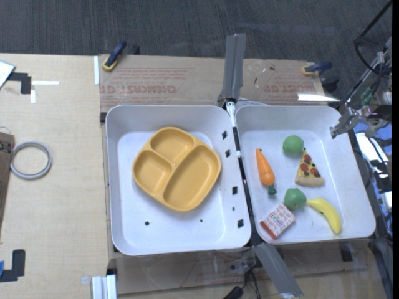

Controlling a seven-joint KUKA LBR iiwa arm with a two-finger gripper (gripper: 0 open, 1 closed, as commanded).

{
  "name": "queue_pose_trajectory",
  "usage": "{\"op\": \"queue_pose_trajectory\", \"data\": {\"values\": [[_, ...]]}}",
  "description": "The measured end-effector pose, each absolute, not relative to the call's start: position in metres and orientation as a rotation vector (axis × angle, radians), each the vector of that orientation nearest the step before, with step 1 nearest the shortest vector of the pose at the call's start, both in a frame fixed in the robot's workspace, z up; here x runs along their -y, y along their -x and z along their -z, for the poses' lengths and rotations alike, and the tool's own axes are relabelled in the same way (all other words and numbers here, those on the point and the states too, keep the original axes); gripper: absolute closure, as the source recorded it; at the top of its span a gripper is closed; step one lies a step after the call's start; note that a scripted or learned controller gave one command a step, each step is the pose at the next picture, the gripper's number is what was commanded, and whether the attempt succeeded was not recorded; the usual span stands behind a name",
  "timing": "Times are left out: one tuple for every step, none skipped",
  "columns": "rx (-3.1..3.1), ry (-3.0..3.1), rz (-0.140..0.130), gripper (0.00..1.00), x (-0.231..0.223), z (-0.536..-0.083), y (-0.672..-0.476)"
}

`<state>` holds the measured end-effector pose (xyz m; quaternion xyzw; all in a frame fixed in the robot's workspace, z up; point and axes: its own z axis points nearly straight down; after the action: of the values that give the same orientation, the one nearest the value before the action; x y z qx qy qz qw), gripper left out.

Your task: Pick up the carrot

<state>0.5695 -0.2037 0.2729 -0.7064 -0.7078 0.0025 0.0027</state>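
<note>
The carrot (265,169) is orange with a small green stem. It lies in the left part of the right bin (287,109), close to the divider between the two bins. It lies lengthwise front to back, with its pointed tip toward the back and its stem toward the front. Nothing touches it or covers it.
Around the carrot lie two green round pieces (293,144) (295,198), a pizza slice (309,170), a banana (327,212) and a small patterned box (277,221). The left bin (124,229) holds a yellow divided plate (177,168). Cables and a metal bracket (349,122) hang over the right bin's far right corner.
</note>
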Motion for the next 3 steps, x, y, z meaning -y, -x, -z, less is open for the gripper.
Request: {"op": "queue_pose_trajectory", "data": {"values": [[2.214, 2.218, -0.011, 0.0, 0.125, -0.18, -0.577], [2.13, 2.315, 0.012, 0.0, 0.097, -0.105, -0.578], [1.964, 2.444, -0.009, 0.0, 0.098, -0.092, -0.513]]}}
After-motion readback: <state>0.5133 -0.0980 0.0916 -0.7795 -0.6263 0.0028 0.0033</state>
